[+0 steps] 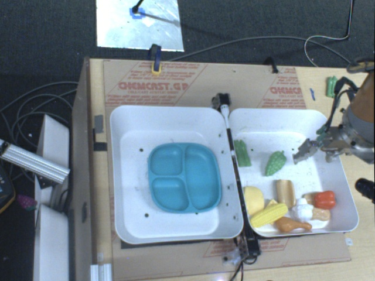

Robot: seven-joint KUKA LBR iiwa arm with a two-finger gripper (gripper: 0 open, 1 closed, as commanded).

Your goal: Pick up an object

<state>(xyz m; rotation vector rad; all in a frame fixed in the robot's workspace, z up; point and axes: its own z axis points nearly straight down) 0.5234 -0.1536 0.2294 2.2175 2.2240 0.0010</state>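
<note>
The right bin (pixel 275 127) holds several toy foods. A green pod (pixel 241 153) lies by its left wall and a bumpy green piece (pixel 275 163) sits near the middle. Along the front are a yellow round fruit (pixel 254 199), a corn cob (pixel 269 214), a tan roll (pixel 285 191), a brown drumstick (pixel 291 225), a small white piece (pixel 303 208) and a red fruit (pixel 325 199). My gripper (pixel 317 152) hangs over the bin's right part, to the right of the bumpy green piece. It is open, with nothing between its fingers.
The left bin (pixel 132 127) holds a blue divided plate (pixel 184 177). A divider clip (pixel 222 103) sits between the bins at the back. Cables and a metal rail (pixel 35 161) lie off the bench to the left.
</note>
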